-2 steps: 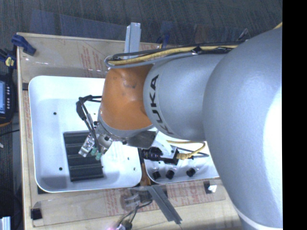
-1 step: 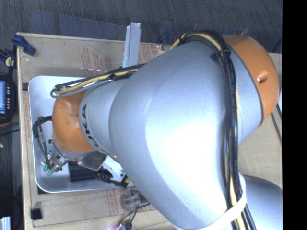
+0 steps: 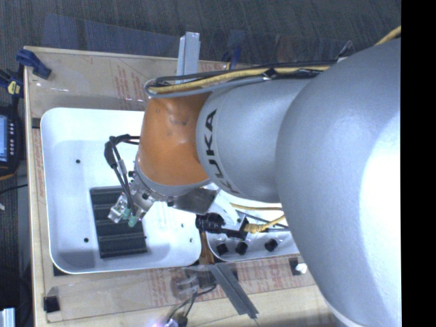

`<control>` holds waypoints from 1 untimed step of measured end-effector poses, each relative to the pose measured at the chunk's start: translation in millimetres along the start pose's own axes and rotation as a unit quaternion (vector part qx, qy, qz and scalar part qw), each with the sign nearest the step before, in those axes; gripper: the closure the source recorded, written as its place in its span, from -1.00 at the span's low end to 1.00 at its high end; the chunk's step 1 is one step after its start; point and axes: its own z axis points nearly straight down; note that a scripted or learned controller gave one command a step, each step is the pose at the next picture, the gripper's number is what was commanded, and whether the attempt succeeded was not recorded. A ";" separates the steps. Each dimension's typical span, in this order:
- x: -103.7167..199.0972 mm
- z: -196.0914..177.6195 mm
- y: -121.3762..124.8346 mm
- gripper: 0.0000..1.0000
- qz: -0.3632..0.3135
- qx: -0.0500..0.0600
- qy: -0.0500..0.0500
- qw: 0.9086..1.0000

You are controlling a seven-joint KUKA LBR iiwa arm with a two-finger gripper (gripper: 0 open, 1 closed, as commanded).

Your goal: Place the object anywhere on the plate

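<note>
The end effector (image 3: 125, 213) hovers over the dark ribbed rectangular plate (image 3: 117, 231) in the white bin (image 3: 58, 182); its grip cannot be told.

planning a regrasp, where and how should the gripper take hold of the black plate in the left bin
Judging by its pose, grip the black plate across its short width, coming straight down from above. It lies flat on the floor of the left bin, a long ribbed rectangle, so the two long edges are the closest pair to span. The gripper sits over its upper half.
</note>
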 end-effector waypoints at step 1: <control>24.3 105.6 77.6 1.00 0.034 0.001 0.000 0.999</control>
